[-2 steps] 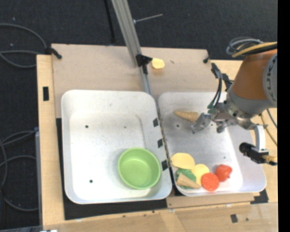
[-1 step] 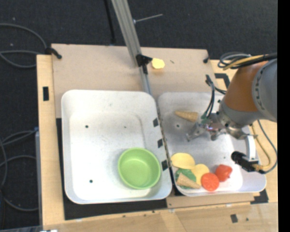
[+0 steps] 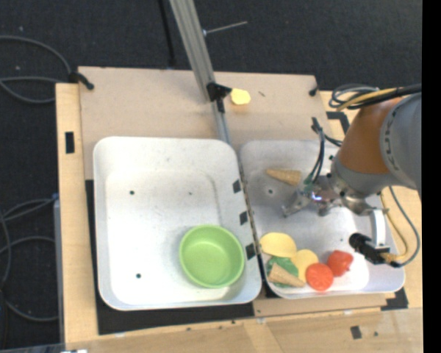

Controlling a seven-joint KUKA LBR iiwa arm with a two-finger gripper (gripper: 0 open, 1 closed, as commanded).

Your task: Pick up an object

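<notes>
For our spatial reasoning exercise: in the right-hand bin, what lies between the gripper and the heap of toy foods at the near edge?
Bare white bin floor separates the gripper from the toy foods, as the camera view shows.

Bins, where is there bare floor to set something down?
Left bin: bare all around the green bowl. Right bin: bare strip between cone and yellow pieces; crowded along the near edge with red pieces.
</notes>
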